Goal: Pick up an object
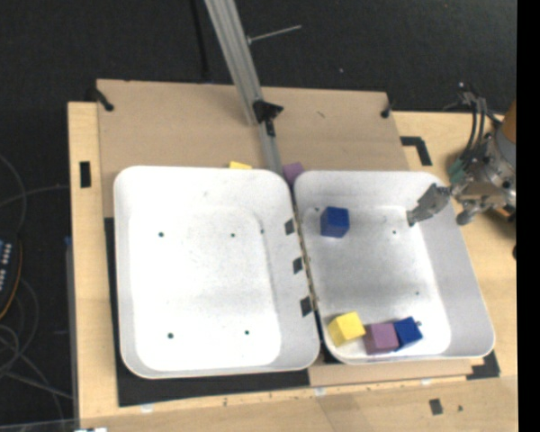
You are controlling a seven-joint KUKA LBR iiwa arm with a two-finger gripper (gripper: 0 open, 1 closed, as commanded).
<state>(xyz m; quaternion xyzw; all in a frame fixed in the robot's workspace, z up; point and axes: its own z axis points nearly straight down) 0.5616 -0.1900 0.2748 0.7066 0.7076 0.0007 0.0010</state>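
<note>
The right bin (450,277) holds several small blocks. A blue cube (335,221) sits alone near its back left. Along its front wall lie a yellow cube (346,328), a purple cube (381,337) and a smaller blue block (409,331), packed side by side. My gripper (446,209) hangs over the right bin's back right corner, well to the right of the lone blue cube. It is open, with one finger (425,208) slanting down-left and nothing between the two.
The left bin (135,241) lies beside the right one. A yellow piece (240,165) and a purple piece (292,171) sit on the bench just behind the bins. A metal bar (237,52) slants down to the bins' shared back edge.
</note>
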